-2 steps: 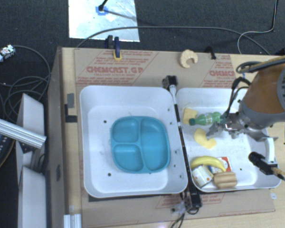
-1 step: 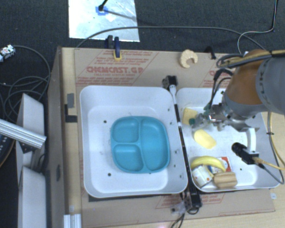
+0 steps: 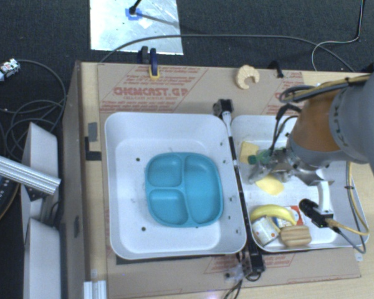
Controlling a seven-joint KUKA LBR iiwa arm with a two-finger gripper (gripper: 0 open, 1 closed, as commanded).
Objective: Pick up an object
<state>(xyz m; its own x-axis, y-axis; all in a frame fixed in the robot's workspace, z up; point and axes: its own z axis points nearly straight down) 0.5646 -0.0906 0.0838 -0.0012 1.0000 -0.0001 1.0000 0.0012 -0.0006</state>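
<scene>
While reaching in from the desk's right edge, hangs low over the right bin [image 3: 346,245]: grey arm [image 3: 361,123] with its orange band, gripper [image 3: 263,162] down close to the divider between the two bins. Cannot tell from the camera view whether open or closed, the tip being small and tangled with its own teal and grey parts; no hold to report. Just beneath and toward the desk's front edge, a soft-looking yellow lump [image 3: 269,185], near or touching the gripper tip, impossible to say which. Just behind the gripper, toward the desk's back edge, a flat yellow piece [image 3: 249,149] against the bin wall. Further toward the front edge, a banana [image 3: 273,213], a small white and orange item [image 3: 265,230] and a wooden block [image 3: 295,235], crowded together in the bin's front corner. Over in the left bin [image 3: 121,142], a blue divided plate [image 3: 184,189], well apart from the gripper. Judged as the approach or closing step of the pick, with the yellow lump the likely target. Calls next for closing squarely on the lump, then lifting straight up to confirm a hold. Needs care with the flat piece and the banana nearby, and with a low, rounded lump apt to slip free.
</scene>
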